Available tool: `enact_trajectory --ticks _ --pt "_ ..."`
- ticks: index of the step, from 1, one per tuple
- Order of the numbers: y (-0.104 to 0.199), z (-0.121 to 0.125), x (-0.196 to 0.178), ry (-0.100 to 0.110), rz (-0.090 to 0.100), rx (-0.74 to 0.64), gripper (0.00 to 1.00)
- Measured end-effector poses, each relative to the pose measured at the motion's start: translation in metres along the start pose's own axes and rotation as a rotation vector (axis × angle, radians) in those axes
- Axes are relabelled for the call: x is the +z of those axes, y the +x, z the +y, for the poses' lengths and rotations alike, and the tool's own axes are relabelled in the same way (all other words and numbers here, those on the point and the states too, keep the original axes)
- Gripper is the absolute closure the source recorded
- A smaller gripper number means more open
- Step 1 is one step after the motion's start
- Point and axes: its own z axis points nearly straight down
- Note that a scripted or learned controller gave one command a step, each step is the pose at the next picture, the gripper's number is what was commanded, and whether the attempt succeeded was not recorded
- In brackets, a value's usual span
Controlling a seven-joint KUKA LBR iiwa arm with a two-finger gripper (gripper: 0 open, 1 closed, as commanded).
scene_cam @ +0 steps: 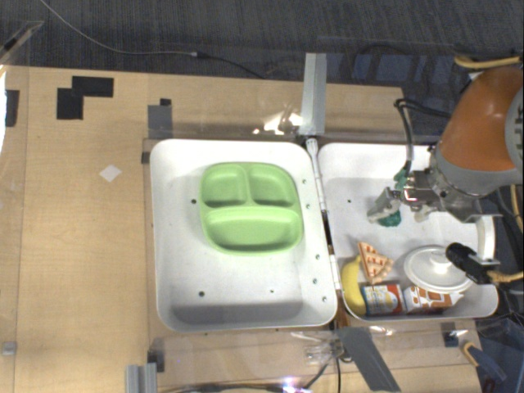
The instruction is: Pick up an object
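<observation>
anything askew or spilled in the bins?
Nothing spilled. The right bin is lopsided: pizza slice, banana, carton and white lidded pot huddle at its near edge. The green divided plate sits squarely in the left bin.

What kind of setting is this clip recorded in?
Most likely a robotics lab bench set up for bin-picking trials. A wooden bench bears two shallow white bins side by side, the left one with a green divided plate, the right one with toy food and a small carton, and the gripper hangs over them.
</observation>
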Motion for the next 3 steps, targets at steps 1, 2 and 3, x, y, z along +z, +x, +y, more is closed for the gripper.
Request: enact_trajectory --ticks 1,2,3 --pt "-0.014 0.025 0.112 -0.012 -0.002 -0.123 0.0" --pt "-0.065 0.084 0.098 -0.004 -0.001 -0.091 0.0" --pt "-0.013 0.108 0.074 -0.004 -0.001 -0.212 0.0"
